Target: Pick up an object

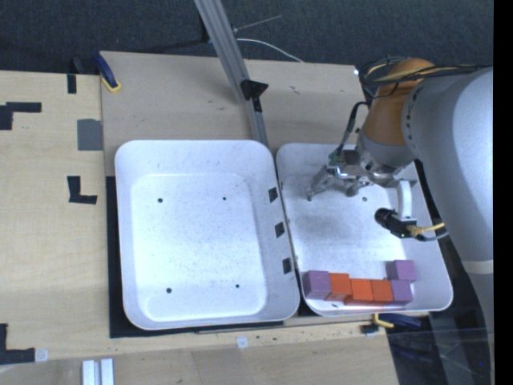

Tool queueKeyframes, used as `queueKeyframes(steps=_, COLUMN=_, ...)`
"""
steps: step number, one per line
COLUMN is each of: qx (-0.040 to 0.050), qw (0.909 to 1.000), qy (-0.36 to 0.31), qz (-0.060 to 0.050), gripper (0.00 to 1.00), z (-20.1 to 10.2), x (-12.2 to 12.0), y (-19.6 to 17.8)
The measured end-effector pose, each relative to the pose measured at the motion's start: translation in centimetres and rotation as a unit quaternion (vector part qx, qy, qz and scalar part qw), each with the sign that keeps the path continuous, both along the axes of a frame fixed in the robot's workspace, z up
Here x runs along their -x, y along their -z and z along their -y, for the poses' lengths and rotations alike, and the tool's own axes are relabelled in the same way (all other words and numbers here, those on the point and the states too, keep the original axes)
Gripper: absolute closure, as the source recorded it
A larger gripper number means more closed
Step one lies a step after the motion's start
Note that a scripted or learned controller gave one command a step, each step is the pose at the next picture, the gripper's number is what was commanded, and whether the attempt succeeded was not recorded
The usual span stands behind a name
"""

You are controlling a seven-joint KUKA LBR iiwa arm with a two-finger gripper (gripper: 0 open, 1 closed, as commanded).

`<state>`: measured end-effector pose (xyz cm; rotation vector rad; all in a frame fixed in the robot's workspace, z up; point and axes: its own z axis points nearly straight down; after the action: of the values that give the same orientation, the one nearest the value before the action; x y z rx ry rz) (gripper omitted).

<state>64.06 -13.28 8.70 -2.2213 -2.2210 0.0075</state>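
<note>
Along the front wall of the right bin (321, 215) lies a row of blocks: a purple block (318, 282) on the left, orange blocks (361, 289) in the middle, and purple blocks (401, 279) stacked at the right end. My gripper (334, 188) hangs over the far part of this bin, well behind the blocks. It is open, its fingers spread apart with nothing between them. The grey arm with its orange band (393, 111) reaches in from the right.
The left bin (128, 215) sits beside the right one, joined by black clips (279, 229). A slanted metal pole (228, 46) rises behind the bins. A black cable connector (390, 220) hangs near the right bin's right side.
</note>
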Motion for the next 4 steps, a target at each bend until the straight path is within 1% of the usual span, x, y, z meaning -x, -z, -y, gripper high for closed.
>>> queueKeyframes(steps=1, qx=-0.0009, qw=1.0, qy=-0.001, qz=0.002, gripper=0.0, z=1.7, x=-3.4, y=-0.5)
queueKeyframes(steps=2, qx=-0.0003, qw=1.0, qy=0.0, qz=0.001, gripper=0.0, z=5.1, x=-3.1, y=-0.5)
queueKeyframes(steps=3, qx=-0.0033, qw=1.0, qy=0.0, qz=-0.003, gripper=0.0, z=6.6, x=-4.0, y=-0.4)
queueKeyframes(steps=4, qx=-0.0053, qw=1.0, qy=-0.001, qz=-0.004, gripper=0.0, z=7.3, x=-3.9, y=-0.4)
